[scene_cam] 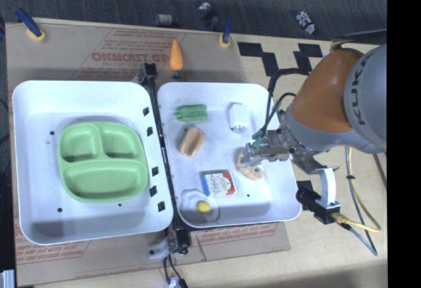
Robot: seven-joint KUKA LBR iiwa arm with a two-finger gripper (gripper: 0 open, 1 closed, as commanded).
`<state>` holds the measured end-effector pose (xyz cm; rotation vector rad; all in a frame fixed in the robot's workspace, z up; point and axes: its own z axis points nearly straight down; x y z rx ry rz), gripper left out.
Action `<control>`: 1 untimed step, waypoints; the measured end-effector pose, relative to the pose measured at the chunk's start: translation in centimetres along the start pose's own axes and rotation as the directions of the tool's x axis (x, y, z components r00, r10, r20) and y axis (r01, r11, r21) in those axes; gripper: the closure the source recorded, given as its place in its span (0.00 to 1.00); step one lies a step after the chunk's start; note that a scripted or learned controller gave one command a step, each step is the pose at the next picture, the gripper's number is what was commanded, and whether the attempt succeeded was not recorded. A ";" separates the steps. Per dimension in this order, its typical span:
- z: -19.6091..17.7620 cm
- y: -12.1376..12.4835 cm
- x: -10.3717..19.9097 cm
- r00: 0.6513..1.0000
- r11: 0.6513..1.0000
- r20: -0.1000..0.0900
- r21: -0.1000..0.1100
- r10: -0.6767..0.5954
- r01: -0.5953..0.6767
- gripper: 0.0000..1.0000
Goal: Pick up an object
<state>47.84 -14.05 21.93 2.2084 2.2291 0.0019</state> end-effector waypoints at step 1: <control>-3.3 9.3 -3.6 1.000 1.000 -0.001 0.002 0.003 -0.003 1.00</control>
